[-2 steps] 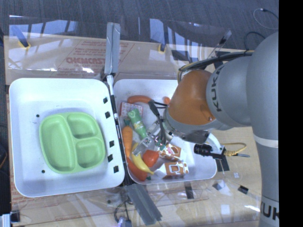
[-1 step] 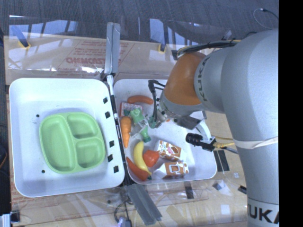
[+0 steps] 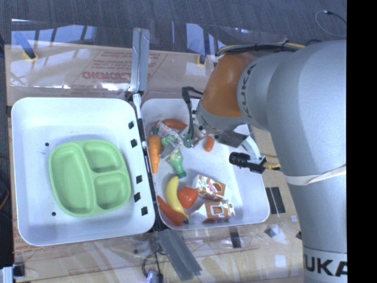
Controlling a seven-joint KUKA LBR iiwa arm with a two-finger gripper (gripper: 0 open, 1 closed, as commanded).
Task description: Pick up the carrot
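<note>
Against the right bin's (image 3: pixel 250 214) left wall lay the carrot (image 3: pixel 154 151), little room on that side. Gripper (image 3: pixel 189 139) hung just right of it, over crumpled wrapping; claw state could not be told. Banana (image 3: pixel 172 194), tomato (image 3: pixel 188 197) and cartons (image 3: pixel 210 187) crowded nearer. Left bin (image 3: pixel 35 122): green tray (image 3: pixel 89 177).

The pale wooden surface (image 3: pixel 76 263) carries two shallow white bins side by side: the left bin (image 3: pixel 29 158) at the frame's left, the right bin (image 3: pixel 250 202) at centre, edges touching.
</note>
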